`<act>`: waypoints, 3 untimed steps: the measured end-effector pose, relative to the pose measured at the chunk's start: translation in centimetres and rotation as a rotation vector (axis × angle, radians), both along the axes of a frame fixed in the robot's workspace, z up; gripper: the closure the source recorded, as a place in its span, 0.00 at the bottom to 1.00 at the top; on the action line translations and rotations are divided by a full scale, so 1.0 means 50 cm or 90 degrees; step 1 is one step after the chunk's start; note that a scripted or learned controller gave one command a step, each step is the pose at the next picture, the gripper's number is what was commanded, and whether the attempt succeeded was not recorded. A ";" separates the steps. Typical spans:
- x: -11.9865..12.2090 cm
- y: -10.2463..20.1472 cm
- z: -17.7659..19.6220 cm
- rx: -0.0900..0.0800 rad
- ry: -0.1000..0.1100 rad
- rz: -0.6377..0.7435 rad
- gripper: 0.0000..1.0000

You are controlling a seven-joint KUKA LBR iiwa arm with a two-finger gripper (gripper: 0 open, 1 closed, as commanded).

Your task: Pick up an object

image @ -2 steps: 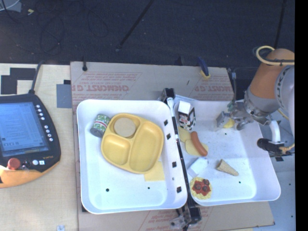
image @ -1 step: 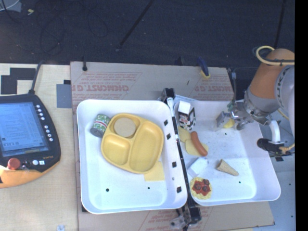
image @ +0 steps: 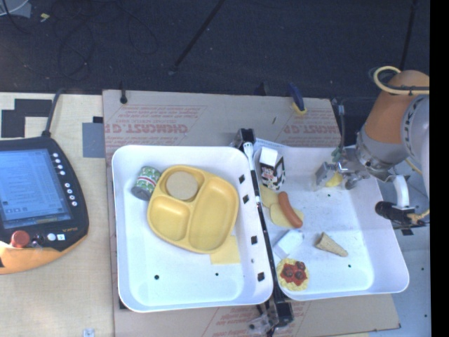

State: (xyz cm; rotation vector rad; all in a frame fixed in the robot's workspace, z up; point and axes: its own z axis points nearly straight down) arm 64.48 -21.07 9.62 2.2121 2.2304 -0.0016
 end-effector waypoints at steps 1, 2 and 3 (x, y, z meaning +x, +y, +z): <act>0.000 0.000 -0.005 0.000 0.001 0.000 0.00; 0.000 0.001 0.016 0.000 0.001 0.002 1.00; 0.002 -0.009 0.357 -0.003 -0.010 -0.005 1.00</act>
